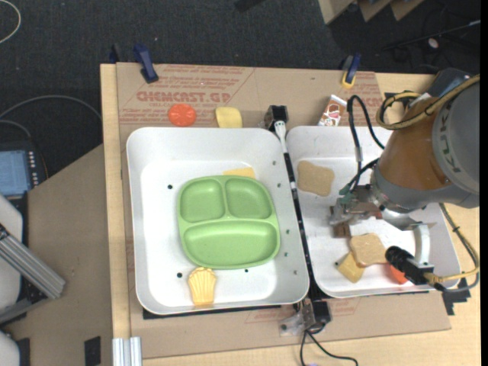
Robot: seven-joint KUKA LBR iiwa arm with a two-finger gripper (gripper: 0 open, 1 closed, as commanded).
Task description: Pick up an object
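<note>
The arm's gripper (352, 213) sits low in the right bin (324, 139), just above a toast slice (367, 248), likely lining up a grasp. Whether its jaws are released or clenched, I cannot tell.

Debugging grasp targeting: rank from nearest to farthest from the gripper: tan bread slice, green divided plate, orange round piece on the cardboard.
Gripper is low in the right bin.
1. Tan bread slice, right bin, up-left.
2. Green divided plate, left bin.
3. Orange round piece, on cardboard, far upper left.
</note>
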